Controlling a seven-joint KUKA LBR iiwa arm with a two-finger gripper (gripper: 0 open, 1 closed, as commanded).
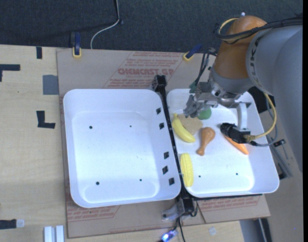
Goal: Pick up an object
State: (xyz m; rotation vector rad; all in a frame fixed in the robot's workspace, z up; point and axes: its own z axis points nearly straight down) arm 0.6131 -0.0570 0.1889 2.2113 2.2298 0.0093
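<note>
My gripper (193, 110) hangs low over the back left part of the right bin (259, 183). Just below it lie a yellow banana (182, 130) and a beige piece (194, 125) that touches the banana. A green object (205, 114) peeks out beside the gripper on its right. Further forward are an orange-brown drumstick (205, 139), an orange carrot (238, 146) and a yellow corn cob (186, 169) by the bin's left wall. I see nothing held in the gripper.
The left bin (73, 105) stands beside the right one, with a black divider (166, 130) between them. Both rest on a cardboard sheet (133, 69). The grey arm (274, 59) fills the upper right.
</note>
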